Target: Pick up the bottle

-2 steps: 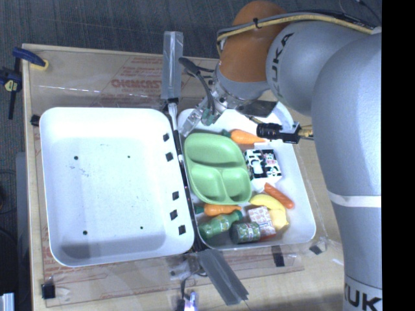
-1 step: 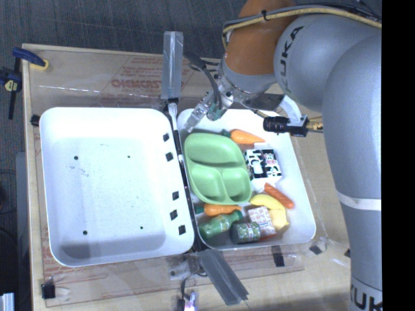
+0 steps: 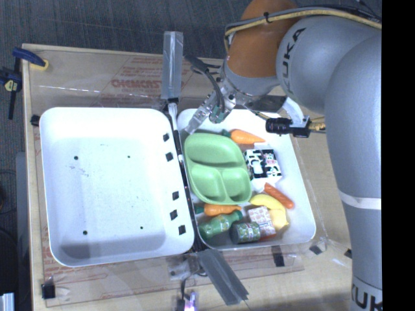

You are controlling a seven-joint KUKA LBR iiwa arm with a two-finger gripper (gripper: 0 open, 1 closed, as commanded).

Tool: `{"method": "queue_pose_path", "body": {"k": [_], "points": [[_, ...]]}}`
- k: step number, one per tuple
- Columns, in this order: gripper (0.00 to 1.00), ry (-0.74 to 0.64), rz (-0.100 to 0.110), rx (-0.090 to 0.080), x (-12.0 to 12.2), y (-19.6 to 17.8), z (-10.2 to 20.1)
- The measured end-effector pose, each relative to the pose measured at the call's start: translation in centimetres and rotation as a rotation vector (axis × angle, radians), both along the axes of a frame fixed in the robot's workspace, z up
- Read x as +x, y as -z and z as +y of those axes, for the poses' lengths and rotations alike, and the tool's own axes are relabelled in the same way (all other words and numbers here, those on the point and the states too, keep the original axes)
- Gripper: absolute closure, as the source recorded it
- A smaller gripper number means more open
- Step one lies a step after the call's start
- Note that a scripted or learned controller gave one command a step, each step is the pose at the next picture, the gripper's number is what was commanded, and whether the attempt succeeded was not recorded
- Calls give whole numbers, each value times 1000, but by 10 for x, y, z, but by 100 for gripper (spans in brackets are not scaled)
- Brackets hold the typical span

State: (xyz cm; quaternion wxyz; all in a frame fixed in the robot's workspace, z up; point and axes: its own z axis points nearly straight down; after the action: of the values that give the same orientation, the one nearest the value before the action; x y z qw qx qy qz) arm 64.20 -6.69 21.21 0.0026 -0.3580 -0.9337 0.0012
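So the whole thing came down to one gap: the bottle (image 3: 219,225) was lying on its side near the front edge of the right bin (image 3: 303,193), while our tool (image 3: 216,112) was hanging over that same bin's back left corner, right by the divide with the left bin (image 3: 104,186). That put the bottle toward the front of the surface from the tool, with the green tray (image 3: 217,166) sitting between them.

The bottle's long axis ran roughly along the bin's front edge, tilted a bit. It was packed in tight: a carrot (image 3: 219,208) just behind it and a dark can (image 3: 249,232) touching or nearly touching its end on the side toward the bin's front right corner. We figured any grab would need the tool turned across that axis, and crowding looked like the main risk.

As for the tool itself, we honestly couldn't tell whether it was released or clenched, since it was small and blurry under the wrist. We saw nothing clearly between its tips, so we wouldn't claim it was carrying anything. It looked to be above the bin, not touching anything in it.
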Motion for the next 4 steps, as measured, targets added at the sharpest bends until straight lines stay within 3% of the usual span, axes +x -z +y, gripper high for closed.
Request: {"method": "queue_pose_path", "body": {"k": [1, 2, 3, 4], "points": [[100, 151, -3, -1, 4, -46, 37], [100, 11, -4, 0, 3, -230, 39], [100, -210, -1, 1, -29, -209, 60], [100, -231, 0, 0, -21, -29, 77]]}}
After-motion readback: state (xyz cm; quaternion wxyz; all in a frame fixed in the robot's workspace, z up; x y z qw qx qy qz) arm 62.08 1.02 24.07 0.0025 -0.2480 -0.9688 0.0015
